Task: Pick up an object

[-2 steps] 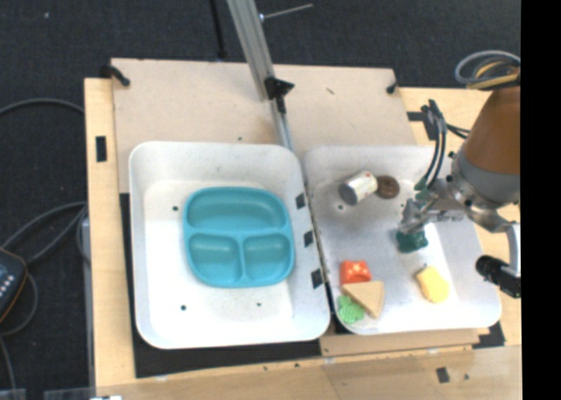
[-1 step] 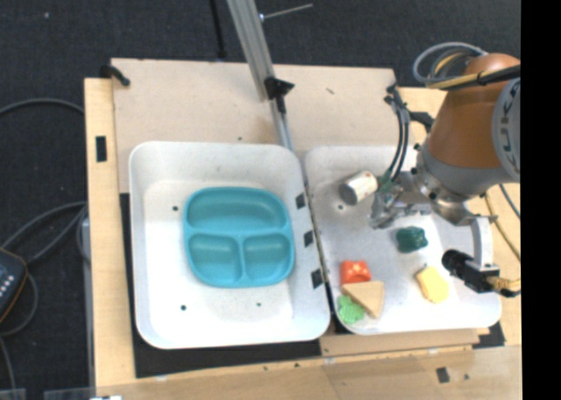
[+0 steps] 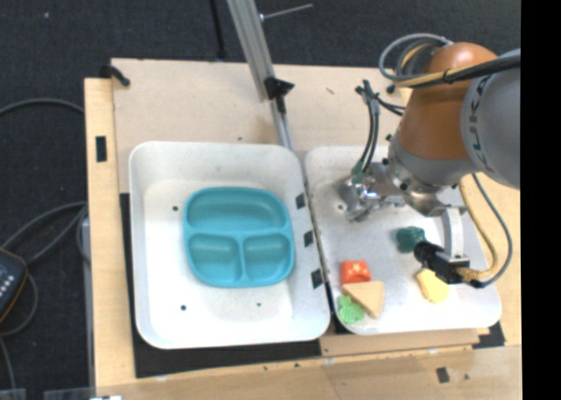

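Right now your pincer (image 3: 355, 199) hangs over the upper left of the right bin (image 3: 399, 324); whether it is spread or pinching, you cannot tell. Toys lie apart below: orange block (image 3: 355, 271), tan wedge (image 3: 368, 296), green piece (image 3: 351, 309), teal piece (image 3: 408, 237), yellow piece (image 3: 431, 286).

I see two bins side by side on the bench (image 3: 175, 100): the left bin (image 3: 149, 214) holds a divided tray (image 3: 237, 236) near its middle. In the right bin (image 3: 478, 306), a wedge (image 3: 366, 295) lies at the near left corner, touching a small block (image 3: 355, 270) behind it and a leafy piece (image 3: 351, 310) to its left. Two more pieces (image 3: 408, 237) (image 3: 431, 285) lie further right, and the gripper (image 3: 355, 198) sits over that bin's far left part.
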### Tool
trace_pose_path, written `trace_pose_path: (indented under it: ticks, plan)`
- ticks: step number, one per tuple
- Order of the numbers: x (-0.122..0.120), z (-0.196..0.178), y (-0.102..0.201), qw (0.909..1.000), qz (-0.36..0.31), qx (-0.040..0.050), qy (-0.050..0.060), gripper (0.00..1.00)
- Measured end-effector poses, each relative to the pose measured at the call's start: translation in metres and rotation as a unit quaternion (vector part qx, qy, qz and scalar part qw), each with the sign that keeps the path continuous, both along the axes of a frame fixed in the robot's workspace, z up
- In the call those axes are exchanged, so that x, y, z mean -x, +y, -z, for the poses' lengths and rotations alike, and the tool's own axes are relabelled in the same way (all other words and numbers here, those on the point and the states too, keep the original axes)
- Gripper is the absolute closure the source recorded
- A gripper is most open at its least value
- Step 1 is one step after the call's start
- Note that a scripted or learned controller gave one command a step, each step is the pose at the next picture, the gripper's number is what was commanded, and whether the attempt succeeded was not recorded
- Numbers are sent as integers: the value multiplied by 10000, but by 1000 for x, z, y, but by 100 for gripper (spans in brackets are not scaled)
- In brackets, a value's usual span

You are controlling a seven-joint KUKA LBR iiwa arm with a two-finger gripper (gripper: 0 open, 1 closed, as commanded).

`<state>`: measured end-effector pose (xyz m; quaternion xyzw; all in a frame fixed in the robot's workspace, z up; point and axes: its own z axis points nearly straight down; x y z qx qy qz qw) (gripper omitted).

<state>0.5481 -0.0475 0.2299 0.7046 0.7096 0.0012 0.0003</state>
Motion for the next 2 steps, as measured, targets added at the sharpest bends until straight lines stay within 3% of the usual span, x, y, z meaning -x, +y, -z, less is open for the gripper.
trace_pose_path:
  ticks: [2]
  plan:
    - [-27, -5, 97, 10000, 3, 3, 5, 100]
